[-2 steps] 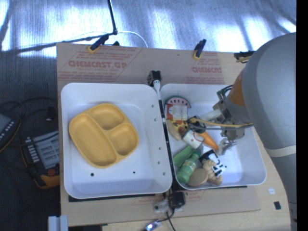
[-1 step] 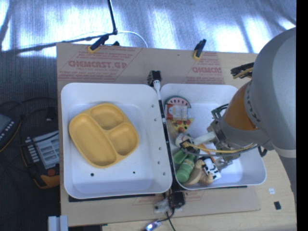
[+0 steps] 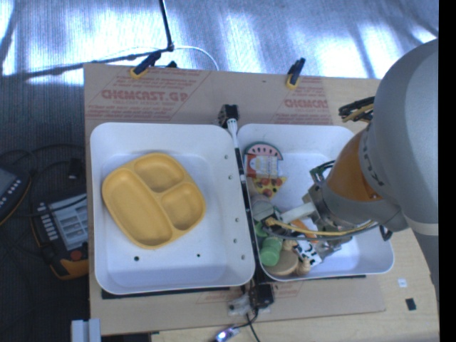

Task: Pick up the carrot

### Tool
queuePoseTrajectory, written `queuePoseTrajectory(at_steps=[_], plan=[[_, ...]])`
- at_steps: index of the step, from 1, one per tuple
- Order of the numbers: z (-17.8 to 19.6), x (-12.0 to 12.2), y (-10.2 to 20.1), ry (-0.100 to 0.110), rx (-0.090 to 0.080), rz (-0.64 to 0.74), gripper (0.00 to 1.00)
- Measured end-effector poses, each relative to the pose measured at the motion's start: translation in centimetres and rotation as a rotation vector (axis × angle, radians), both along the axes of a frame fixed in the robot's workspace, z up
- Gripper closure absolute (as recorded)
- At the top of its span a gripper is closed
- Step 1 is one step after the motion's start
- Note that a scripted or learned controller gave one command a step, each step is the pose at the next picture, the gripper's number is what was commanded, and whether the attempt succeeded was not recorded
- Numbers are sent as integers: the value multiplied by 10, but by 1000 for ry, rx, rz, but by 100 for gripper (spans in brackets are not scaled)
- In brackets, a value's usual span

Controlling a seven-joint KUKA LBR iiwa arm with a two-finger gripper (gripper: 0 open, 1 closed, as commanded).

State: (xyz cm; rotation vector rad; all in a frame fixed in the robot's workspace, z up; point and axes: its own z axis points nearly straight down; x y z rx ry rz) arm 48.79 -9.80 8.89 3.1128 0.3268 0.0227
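My arm hangs low over the right bin point(image 3: 370, 262), and I cannot tell my pincer's state. An orange sliver — probably the carrot point(image 3: 299, 226) — lies amid clutter; I should descend squarely, avoiding neighbouring toys.

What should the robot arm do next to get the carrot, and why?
Probably lift a little and look again. The gripper is low in the right bin, down among the crowded toys, and the arm's wrist hides what lies under it. An orange bit beside it may be the carrot, but I cannot tell for sure, or whether it is caught.
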Motion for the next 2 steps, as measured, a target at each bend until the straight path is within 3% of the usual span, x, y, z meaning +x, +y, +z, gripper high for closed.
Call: queuePoseTrajectory(at_steps=[1, 2], plan=[[10, -1, 0, 4, 3, 0, 100], [0, -2, 0, 9, 0, 248, 100]])
